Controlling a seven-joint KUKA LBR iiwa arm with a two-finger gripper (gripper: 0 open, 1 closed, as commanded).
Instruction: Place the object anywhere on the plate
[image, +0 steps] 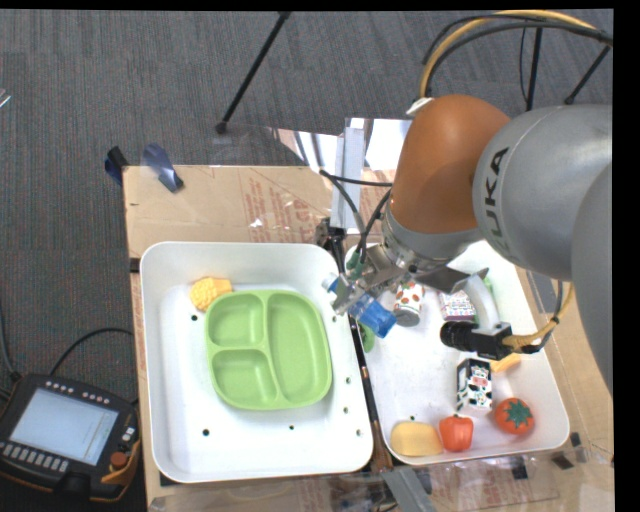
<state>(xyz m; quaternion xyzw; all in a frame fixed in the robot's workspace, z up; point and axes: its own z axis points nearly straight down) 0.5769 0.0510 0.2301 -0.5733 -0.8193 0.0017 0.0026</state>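
A light green divided plate (268, 350) lies in the left bin (170, 420). My gripper (356, 299) hangs over the rims between the two bins, just right of the plate's upper right corner. A blue object (378, 319) sits between its fingers, with blue showing on both sides of them. The gripper looks shut on it. A bit of something green (367, 337) shows just below the blue object, mostly hidden.
A yellow corn-like piece (208, 292) lies in the left bin beside the plate's top left corner. The right bin (430, 375) holds a small can (408, 301), a white and pink box (458, 305), a cow-patterned carton (475, 386), a tomato (512, 415), a red pepper (456, 432) and a yellow lump (415, 438).
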